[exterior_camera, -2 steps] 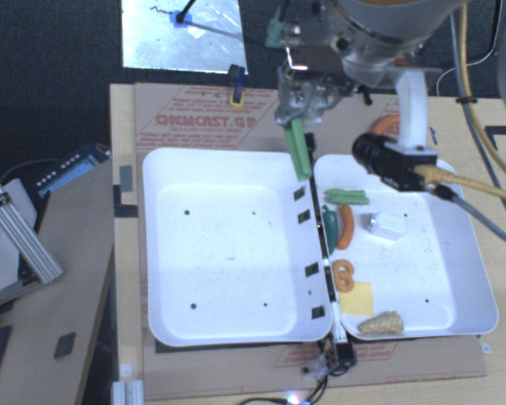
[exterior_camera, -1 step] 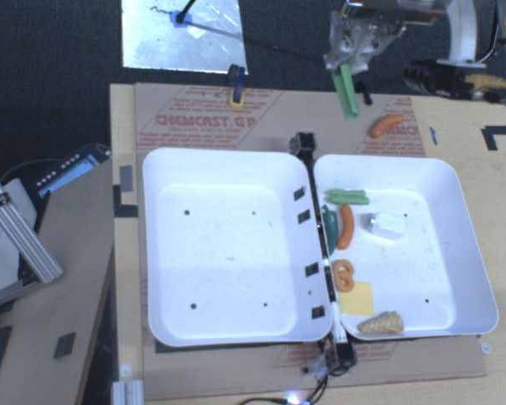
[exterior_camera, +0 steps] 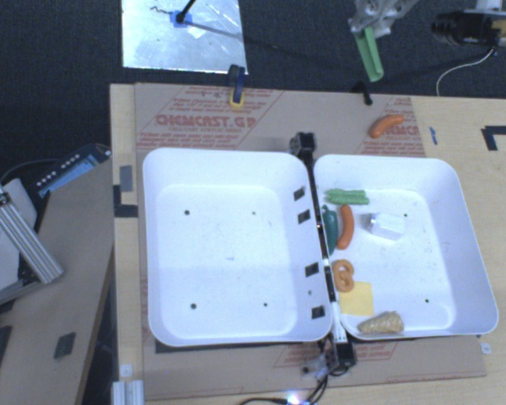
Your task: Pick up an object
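My gripper hangs high over the far edge of the bench, beyond the right bin. A long green stick-shaped object dangles from between its fingers, well clear of the bench. In the right bin, near its left wall, lie a green pod, an orange sausage, a dark green piece, a white block, an orange pretzel, a yellow square and a tan cone.
The left bin sits beside the right one. An orange sausage lies on the bench behind the right bin. A yellow-and-blue clamp stands at the bench's far edge, and a shiny sheet lies beyond it.
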`<action>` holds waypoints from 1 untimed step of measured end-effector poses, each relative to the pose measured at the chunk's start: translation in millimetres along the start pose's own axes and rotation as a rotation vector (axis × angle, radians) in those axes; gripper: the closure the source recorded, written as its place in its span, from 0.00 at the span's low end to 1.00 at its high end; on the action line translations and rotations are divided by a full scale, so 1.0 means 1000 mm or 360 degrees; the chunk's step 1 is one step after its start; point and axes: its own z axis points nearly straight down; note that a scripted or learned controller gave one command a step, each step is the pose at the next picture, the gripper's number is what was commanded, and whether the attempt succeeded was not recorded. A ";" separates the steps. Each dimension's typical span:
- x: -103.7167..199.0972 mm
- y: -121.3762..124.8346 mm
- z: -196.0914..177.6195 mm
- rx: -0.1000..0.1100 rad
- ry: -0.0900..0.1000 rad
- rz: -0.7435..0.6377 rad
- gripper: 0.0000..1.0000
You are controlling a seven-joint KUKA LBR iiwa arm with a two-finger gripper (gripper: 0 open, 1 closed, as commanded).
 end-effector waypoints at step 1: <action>-0.067 -0.002 -0.002 0.0000 -0.0001 0.0003 1.00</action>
